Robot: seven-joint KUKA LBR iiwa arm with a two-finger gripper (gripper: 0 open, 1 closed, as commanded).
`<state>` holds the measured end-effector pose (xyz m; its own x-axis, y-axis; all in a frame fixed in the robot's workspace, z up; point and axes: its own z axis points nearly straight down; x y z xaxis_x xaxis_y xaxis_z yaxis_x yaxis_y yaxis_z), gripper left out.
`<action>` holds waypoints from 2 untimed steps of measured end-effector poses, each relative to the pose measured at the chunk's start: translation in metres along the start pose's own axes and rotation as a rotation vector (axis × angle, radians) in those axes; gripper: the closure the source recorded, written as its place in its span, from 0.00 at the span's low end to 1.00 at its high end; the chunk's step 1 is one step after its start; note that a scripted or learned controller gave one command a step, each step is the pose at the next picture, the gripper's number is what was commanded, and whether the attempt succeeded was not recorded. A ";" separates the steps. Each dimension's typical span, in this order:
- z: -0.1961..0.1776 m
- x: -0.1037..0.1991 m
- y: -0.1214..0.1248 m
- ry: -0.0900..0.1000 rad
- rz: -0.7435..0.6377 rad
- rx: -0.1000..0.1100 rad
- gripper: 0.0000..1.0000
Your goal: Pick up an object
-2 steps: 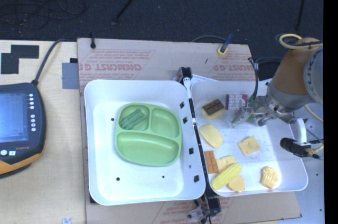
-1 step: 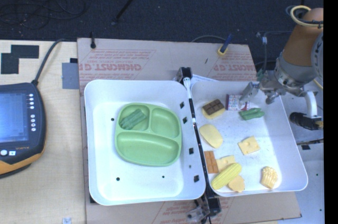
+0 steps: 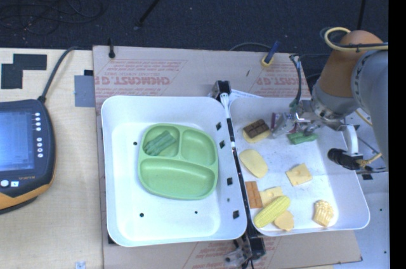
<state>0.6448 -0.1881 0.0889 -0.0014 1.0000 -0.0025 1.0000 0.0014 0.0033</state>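
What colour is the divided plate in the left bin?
Light green; the divided plate shows plainly in the camera view, with a darker green piece in its upper-left compartment.

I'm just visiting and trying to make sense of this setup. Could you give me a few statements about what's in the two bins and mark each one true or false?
1. The green divided plastic plate lies in the left white bin. True.
2. A green ridged piece sits in one of the plate's upper compartments. True.
3. The yellow toy corn cob lies on the plate. False: it lies in the right white bin, near its front edge.
4. The robot's gripper is above the left bin. False: it is at the back of the right bin, beside a small green piece.
5. The brown waffle-like block is in the right bin. True.
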 end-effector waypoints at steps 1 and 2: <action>-0.003 0.054 0.002 -0.003 -0.001 -0.004 0.00; -0.042 0.012 -0.019 0.002 0.003 0.004 0.00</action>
<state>0.6253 -0.1765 0.1308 0.0016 1.0000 -0.0009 1.0000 -0.0016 -0.0004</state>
